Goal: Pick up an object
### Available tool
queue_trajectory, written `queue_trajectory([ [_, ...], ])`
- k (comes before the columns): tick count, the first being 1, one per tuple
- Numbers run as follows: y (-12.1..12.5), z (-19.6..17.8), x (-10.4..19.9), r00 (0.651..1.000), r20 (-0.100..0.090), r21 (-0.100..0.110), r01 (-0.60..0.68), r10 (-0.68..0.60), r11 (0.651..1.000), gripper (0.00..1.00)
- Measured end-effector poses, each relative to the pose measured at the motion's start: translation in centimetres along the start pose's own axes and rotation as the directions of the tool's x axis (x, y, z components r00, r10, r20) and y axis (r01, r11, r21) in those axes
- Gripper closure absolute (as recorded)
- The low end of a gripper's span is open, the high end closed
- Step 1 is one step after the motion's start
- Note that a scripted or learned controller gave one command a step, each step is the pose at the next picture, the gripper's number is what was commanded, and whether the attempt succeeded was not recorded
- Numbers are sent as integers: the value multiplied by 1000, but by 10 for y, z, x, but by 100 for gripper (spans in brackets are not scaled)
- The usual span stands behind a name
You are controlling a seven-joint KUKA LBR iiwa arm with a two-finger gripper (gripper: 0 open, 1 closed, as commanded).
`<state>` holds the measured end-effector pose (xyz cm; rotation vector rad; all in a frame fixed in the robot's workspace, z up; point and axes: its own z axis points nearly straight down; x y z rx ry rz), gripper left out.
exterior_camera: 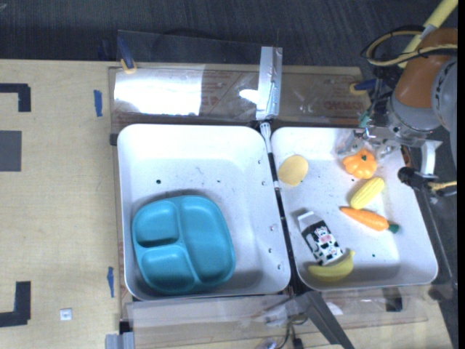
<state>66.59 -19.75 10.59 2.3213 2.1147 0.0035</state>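
left bin [145,151] is carrying just the teal divided plate [183,243], lying flat in its near half, so nothing there is offering an easy pinch. the clutter is sitting in the right bin [320,140]: pale yellow round piece [293,169] hugging the divider at the far left, cow-print toy [322,240] lying just beside the banana [331,267] along the near wall, carrot [367,219] and corn cob [366,191] mid-bin, close together but apart. gripper [369,138] is hanging over the far right corner, right above the orange pepper [360,163], so i'm reading that as the target. can't tell gripper state, tips are blurring into the pepper top. pepper is looking small, lobed, glossy orange with a stubby top, sitting clear of the corn just nearer. likely slippery and rounded, grasp could be sliding off. nothing is showing as lifted off the surface.
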Motion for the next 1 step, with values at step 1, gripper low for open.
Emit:
queue_trajectory([
  [1,-23,-101,55,1000,1,-8,15,-15,1000,100],
])
